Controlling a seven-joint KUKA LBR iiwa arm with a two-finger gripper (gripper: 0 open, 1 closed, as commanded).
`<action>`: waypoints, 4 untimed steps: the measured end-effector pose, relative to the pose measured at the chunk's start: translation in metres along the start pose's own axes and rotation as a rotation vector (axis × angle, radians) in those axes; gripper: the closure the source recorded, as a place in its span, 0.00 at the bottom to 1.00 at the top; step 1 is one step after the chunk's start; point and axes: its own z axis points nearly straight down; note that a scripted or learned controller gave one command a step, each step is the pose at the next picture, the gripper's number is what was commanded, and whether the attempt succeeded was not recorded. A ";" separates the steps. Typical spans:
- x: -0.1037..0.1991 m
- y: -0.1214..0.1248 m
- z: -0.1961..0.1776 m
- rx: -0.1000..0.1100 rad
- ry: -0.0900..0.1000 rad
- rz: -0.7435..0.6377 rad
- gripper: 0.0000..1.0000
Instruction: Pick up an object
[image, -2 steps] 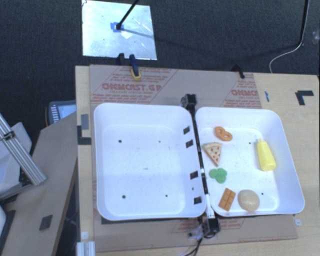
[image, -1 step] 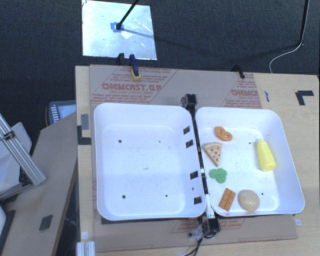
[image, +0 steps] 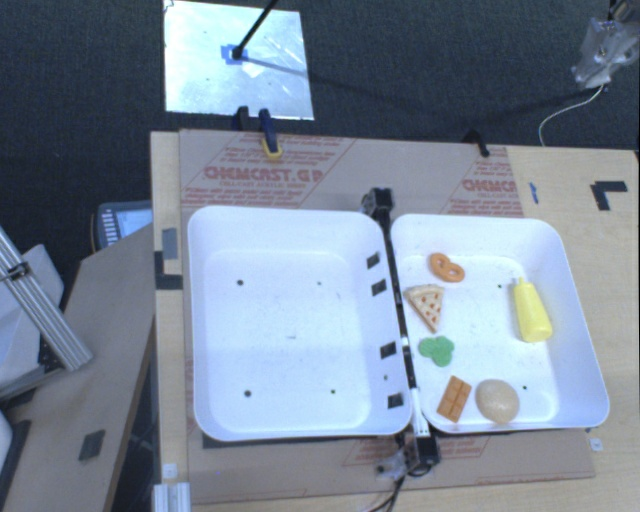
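The right bin (image: 578, 300) holds several small toy foods. An orange-brown pretzel (image: 447, 267) lies near its back left. A pizza slice (image: 427, 305) lies just below it, close to the bin's left wall. A yellow squeeze bottle (image: 531, 311) lies lengthwise toward the right side. A green leafy piece (image: 436, 350) sits below the pizza slice. An orange ridged bar (image: 454, 397) and a beige rounded lump (image: 497, 400) lie side by side near the front wall. All of them lie apart from one another.
The left bin (image: 290, 320) stands beside the right one, joined at a black-clipped divider (image: 395, 320). A shiny metal sheet (image: 238, 58) lies beyond the bench. A blurred grey-white object (image: 603, 50) with a white cable hangs at the top right corner.
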 end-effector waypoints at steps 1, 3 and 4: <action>-0.036 -0.076 -0.002 0.000 -0.004 0.017 1.00; -0.097 -0.189 0.279 0.013 0.001 0.017 1.00; -0.097 -0.183 0.126 -0.016 -0.010 0.009 1.00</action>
